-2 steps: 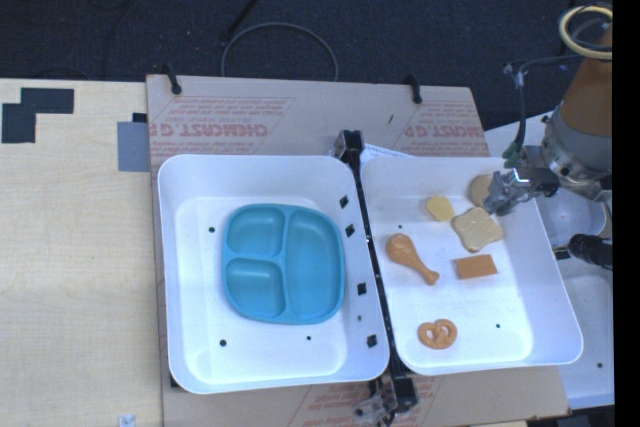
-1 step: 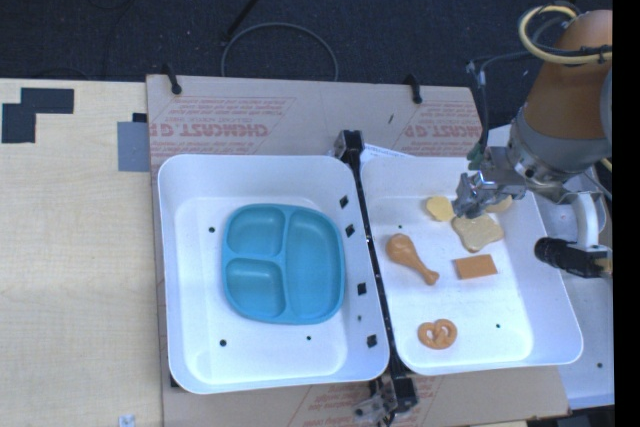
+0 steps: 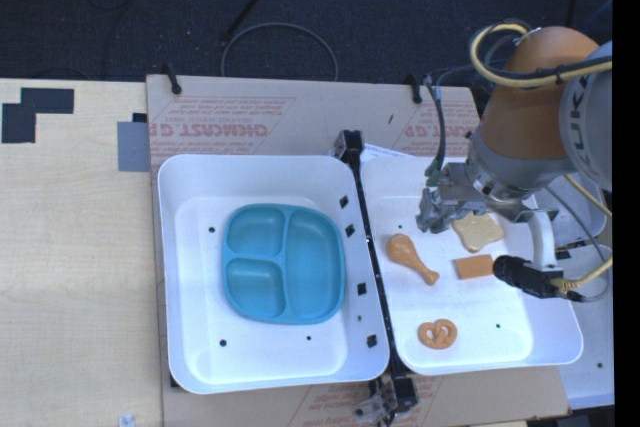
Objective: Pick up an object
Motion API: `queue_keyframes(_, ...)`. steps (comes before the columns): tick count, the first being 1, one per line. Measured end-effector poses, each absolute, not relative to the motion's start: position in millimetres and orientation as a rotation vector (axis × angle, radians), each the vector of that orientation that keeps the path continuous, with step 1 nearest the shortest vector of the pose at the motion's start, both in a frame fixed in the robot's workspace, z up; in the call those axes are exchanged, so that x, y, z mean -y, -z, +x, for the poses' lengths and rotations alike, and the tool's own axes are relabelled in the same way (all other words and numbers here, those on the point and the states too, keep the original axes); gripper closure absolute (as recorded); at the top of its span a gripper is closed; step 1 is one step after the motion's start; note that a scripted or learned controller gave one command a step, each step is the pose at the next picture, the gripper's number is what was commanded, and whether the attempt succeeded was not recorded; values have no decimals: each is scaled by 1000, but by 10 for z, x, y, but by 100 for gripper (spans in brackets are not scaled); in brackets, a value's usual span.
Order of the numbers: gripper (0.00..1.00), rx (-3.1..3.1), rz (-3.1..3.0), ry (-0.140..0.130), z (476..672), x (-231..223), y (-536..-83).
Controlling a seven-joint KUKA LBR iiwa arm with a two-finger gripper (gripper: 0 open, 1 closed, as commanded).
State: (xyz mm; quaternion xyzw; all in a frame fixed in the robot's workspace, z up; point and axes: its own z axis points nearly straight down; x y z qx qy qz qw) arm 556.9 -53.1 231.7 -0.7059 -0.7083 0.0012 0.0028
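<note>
The right bin (image 3: 500,355) holds a tan chicken drumstick (image 3: 411,257), an orange block (image 3: 473,266), a pale bread slice (image 3: 477,232) and a brown pretzel (image 3: 437,333). My gripper (image 3: 436,215) hangs over the upper middle of this bin, just above and right of the drumstick and left of the bread slice. I see nothing held in it.
The left bin (image 3: 190,205) carries a blue divided plate (image 3: 282,262). A black divider (image 3: 365,255) runs between the two bins. Cardboard lies under both bins, and a wooden bench surface stretches to the left.
</note>
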Motion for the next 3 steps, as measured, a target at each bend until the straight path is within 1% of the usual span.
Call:
queue_keyframes(2, 100, 2223, -2213, -3, 5376, -487, -2459)
queue_keyframes(3, 100, 2223, -2214, -3, 5318, -1006, -2477)
